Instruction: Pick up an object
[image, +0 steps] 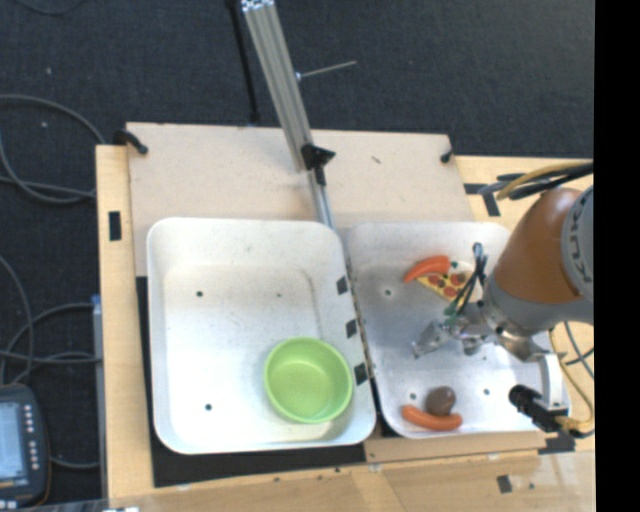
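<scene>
overhead view of the bench with two white bins. the left bin (200, 300) holds a green bowl (308, 378) near its lower right corner. the right bin (390, 260) holds the candidate objects: an orange curved piece (425, 267) touching a pizza-slice toy (445, 284) near the upper middle, and, along the lower rim, a small brown lump (440, 400) just above an orange sausage-shaped piece (432, 419). the arm (545, 265) reaches in from the right, and the gripper (440, 338) sits low over the bin floor between these two groups, apart from each. nothing is visible between its metal parts, so no object appears to be held; judged from this, the pick is not yet done, and the approach, closing and lifting all remain. the wrist and its cabling cover much of the tool, and at this slant and resolution it cannot be told how wide it stands, nor whether its tips touch the floor. the arm's bulk hides the bin's right side.
</scene>
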